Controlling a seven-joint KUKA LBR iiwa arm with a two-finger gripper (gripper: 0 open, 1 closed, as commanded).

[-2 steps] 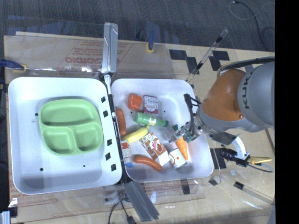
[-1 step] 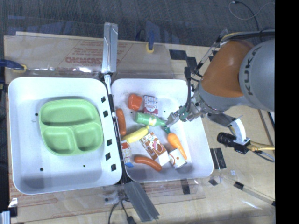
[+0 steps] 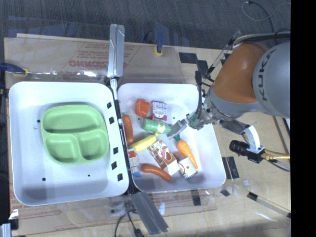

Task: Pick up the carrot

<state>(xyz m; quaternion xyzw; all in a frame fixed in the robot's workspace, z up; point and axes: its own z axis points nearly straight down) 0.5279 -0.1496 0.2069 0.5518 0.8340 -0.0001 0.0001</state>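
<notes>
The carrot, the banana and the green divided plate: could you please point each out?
carrot [image 3: 187,152], camera view, mid-body.
banana [image 3: 144,142], camera view, middle.
green divided plate [image 3: 74,118], camera view, top compartment floor.

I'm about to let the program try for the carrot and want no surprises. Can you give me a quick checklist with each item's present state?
1. Carrot in plain sight in the right bin: ok.
2. Pincer near the carrot, up-left of it: ok.
3. Pincer centred over the carrot: not ok.
4. Carrot free of neighbours: not ok, a small carton lies against it.
5. Pincer free of any item: cannot tell.
6. Green tray out of the way in the left bin: ok.
</notes>
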